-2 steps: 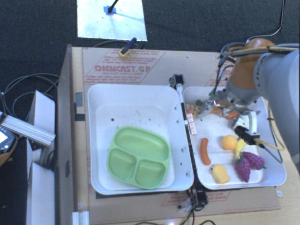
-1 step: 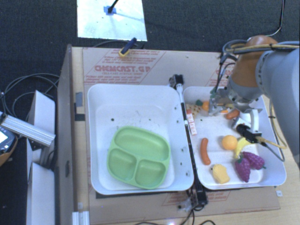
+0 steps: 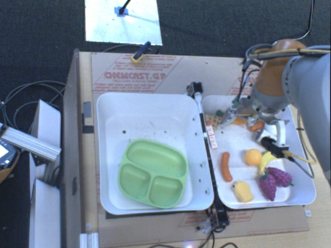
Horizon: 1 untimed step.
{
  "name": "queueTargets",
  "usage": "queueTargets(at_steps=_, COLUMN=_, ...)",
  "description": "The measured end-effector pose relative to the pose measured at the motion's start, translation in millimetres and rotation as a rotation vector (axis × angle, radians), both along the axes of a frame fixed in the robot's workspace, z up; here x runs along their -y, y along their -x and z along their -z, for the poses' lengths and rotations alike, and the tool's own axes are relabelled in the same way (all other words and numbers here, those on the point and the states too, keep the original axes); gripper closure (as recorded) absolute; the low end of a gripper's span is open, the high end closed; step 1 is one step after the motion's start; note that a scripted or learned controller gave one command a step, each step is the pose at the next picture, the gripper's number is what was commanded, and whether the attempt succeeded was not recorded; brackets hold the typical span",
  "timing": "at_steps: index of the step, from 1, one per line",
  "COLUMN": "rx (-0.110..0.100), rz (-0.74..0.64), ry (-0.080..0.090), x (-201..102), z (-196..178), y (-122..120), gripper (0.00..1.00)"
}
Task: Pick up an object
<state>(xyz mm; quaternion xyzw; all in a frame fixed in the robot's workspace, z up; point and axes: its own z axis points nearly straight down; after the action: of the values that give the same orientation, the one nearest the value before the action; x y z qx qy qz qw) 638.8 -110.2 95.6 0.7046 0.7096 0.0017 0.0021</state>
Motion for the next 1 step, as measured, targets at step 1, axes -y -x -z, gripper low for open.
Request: queueTargets(at_steps=1, rx=0.003, rz=-0.002, ry=0.0, x=-0.3, z=-11.0, y=-1.1, gripper=1.0)
